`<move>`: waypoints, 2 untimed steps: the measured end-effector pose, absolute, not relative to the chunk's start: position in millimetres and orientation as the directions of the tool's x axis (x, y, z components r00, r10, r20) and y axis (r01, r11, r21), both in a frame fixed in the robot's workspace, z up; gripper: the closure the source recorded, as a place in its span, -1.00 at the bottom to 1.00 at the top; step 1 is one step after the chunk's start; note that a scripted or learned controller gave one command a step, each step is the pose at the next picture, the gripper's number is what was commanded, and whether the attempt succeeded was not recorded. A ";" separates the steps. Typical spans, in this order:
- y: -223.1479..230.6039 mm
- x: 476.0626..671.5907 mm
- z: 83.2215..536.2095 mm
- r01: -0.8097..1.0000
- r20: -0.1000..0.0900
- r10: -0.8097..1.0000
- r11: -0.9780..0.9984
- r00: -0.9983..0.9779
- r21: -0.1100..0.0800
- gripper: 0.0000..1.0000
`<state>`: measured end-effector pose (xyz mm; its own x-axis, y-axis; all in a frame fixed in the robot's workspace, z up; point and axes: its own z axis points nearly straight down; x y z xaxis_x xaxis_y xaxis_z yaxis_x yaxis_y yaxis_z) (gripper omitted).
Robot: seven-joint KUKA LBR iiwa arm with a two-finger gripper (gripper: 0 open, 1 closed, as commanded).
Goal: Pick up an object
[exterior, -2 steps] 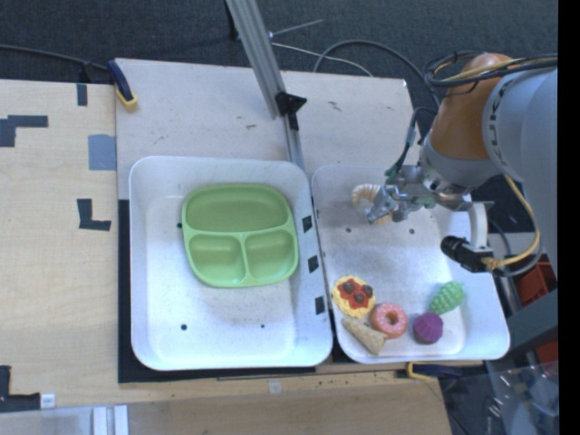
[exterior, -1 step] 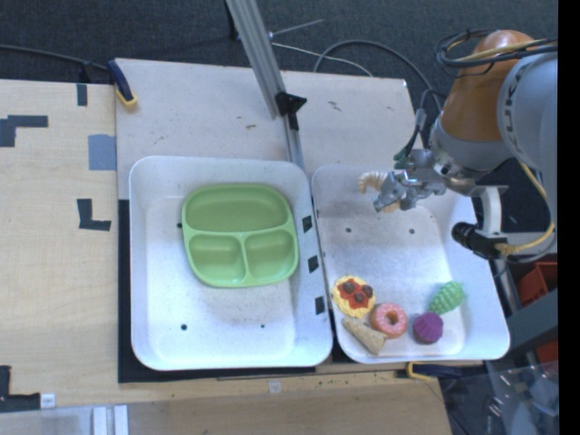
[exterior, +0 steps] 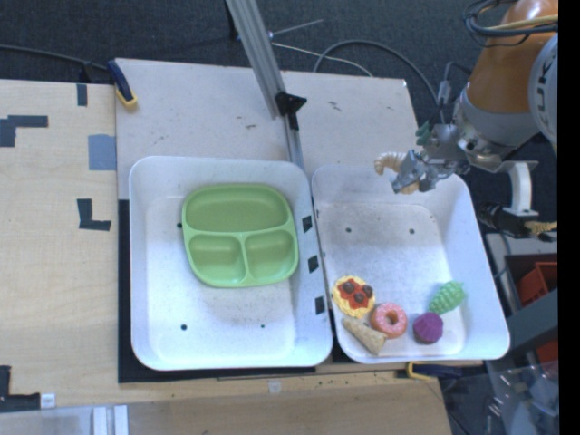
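Observation:
My gripper hangs over the far edge of the right bin, reaching in from the right. A tan curved toy sticks out to the left from between its fingers, and the gripper is shut on it. Along the right bin's near edge lie a yellow pizza toy with red spots, a pink donut, a tan wedge, a purple toy and a green leafy toy.
A green divided plate lies in the left bin. A metal pole slants down to the rim between the bins. Cables run behind the bench at the top.

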<state>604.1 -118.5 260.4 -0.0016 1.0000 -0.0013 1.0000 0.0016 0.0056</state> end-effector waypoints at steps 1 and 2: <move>-118.2 604.7 285.7 1.000 0.000 1.000 0.002 -0.002 0.002 1.00; -63.2 625.7 275.0 1.000 0.001 1.000 0.007 -0.007 -0.001 1.00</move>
<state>625.7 -63.2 275.0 -0.0065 1.0000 0.0006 1.0000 0.0065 -0.0011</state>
